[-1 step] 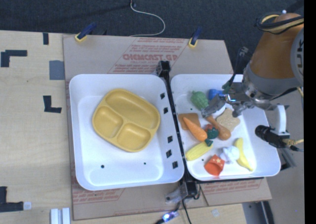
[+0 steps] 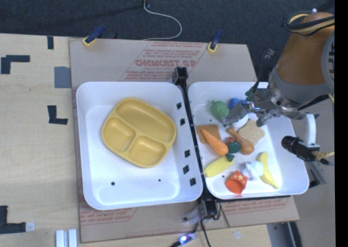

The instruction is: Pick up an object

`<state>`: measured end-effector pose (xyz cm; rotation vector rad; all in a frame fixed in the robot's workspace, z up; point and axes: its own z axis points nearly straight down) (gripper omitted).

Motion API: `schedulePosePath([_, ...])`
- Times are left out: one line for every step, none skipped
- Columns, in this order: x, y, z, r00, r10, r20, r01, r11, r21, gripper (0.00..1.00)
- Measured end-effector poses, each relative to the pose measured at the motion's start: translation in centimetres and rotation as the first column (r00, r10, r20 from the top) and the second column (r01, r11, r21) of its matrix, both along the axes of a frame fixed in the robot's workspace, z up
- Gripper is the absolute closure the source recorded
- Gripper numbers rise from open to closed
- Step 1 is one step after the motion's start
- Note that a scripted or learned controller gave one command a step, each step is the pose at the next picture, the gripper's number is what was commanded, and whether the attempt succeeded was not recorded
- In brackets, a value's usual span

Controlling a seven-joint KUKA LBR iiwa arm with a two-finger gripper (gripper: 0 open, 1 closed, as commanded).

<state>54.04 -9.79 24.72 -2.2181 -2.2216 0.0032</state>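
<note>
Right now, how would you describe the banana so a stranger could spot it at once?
Look in the right-hand white bin, the one crowded with toy food. At its near right corner lies the banana, curved and plain yellow. The corn is yellow too, but straight with a green end.

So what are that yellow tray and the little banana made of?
The tray looks like moulded plastic: uniform matte yellow, rounded compartments. The banana seems plastic too, a toy, smooth and evenly coloured; I can't be sure from here.
</note>
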Motion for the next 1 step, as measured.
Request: schedulePosePath([-0.56,-0.62,-4.84,1.000,-0.001,-0.005,0.001,1.000,0.000,0.00])
